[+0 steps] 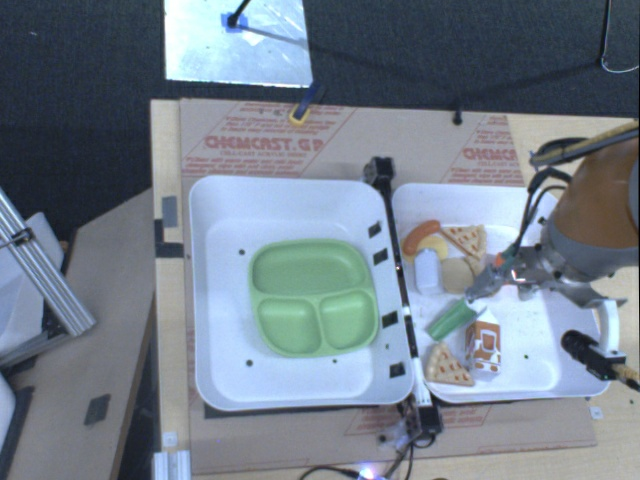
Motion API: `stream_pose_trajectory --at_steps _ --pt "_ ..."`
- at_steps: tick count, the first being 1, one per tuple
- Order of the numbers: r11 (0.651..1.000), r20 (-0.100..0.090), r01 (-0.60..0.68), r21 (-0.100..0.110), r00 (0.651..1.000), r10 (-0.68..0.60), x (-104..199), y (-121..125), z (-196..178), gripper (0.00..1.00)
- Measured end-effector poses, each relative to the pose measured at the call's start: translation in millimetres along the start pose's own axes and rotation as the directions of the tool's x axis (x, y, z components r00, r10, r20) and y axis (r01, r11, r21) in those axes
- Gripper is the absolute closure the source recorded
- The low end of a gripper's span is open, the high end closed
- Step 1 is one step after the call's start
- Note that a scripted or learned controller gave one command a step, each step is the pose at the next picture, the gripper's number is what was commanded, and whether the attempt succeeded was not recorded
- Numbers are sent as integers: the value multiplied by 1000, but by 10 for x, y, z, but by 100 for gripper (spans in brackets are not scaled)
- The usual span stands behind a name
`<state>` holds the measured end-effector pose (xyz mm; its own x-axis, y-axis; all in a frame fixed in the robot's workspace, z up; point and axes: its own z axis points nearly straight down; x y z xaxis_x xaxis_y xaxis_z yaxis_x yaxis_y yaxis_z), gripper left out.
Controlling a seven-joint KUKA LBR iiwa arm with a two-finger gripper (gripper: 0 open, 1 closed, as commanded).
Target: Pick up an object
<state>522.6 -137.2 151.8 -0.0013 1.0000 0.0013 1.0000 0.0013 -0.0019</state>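
My gripper [487, 280] hangs low over the middle of the right bin [540, 376], on the grey arm with its orange band [603, 213] coming in from the right. Its tip sits just above a green cylinder [452, 318] and beside a tan block [460, 273]. A small orange-and-white carton [485, 347] lies just below the gripper. At the bin's left are a white bottle [428, 271], an orange curved piece [421, 235] and a toy pizza slice [466, 240]. Another wedge-shaped slice [448, 366] lies at the front. I see nothing held.
The left bin [215, 218] holds a green divided plate [310, 296]. A black clip divider [392, 268] runs between the bins. A metal sheet [235, 28] lies beyond the bench on the dark floor.
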Motion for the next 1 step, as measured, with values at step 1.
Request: stream_pose_trajectory --at_steps 1 --pt "1000 -1 0 2 1000 0 42 38 614 0"
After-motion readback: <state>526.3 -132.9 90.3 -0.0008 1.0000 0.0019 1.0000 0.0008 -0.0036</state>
